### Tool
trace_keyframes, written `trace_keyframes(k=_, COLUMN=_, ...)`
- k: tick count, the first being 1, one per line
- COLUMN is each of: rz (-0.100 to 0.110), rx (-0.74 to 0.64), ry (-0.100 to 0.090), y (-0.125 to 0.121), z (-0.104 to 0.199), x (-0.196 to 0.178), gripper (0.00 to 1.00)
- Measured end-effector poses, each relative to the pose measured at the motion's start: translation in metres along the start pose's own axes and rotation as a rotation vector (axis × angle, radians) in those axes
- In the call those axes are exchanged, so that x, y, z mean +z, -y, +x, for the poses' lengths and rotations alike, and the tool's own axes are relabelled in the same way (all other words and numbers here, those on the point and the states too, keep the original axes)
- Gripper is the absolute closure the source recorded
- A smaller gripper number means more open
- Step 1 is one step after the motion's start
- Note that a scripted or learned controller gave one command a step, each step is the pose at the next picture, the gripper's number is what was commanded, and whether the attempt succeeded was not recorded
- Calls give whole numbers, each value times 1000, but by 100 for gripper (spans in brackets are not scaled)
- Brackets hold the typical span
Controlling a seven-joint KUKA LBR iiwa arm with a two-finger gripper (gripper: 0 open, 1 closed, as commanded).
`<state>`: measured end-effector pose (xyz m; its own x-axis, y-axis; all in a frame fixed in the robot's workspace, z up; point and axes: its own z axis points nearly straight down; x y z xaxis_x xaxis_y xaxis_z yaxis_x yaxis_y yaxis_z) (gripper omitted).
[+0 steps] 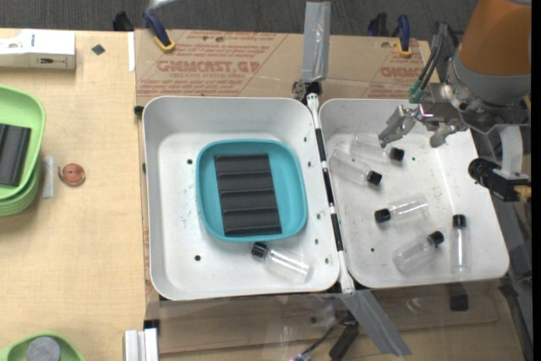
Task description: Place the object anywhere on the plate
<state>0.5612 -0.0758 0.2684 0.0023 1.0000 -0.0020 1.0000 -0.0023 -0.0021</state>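
Observation:
A teal plate [292, 182] with a black ribbed insert [247, 192] lies in the left bin [169, 182]. Several clear vials with black caps lie scattered in the right bin [482, 266], among them a vial [357, 165] near the bin's left wall and another vial [404, 210] in the middle. One more vial [283, 261] rests in the left bin, just off the plate's near edge. My gripper [418, 131] hangs over the far part of the right bin, open, with nothing between its fingers. Its nearest vial [376, 150] sits just below and left of it.
A cardboard sheet [220, 63] lies behind the bins. On the wooden bench at the left edge stands a green tray [25, 190], with a small round copper piece [73, 174] beside it. A white box [38, 51] sits far left.

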Motion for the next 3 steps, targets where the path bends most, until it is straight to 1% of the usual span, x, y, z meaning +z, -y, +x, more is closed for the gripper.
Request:
trace_keyframes(k=1, rz=0, rx=84, ry=1, y=-36, z=-37, x=-111, gripper=0)
trace_keyframes(k=2, rz=1, rx=134, ry=0, y=-98, z=-56, x=-172, gripper=0)
trace_keyframes(k=3, rz=2, rx=276, ry=0, y=-98, z=-126, x=-171, gripper=0)
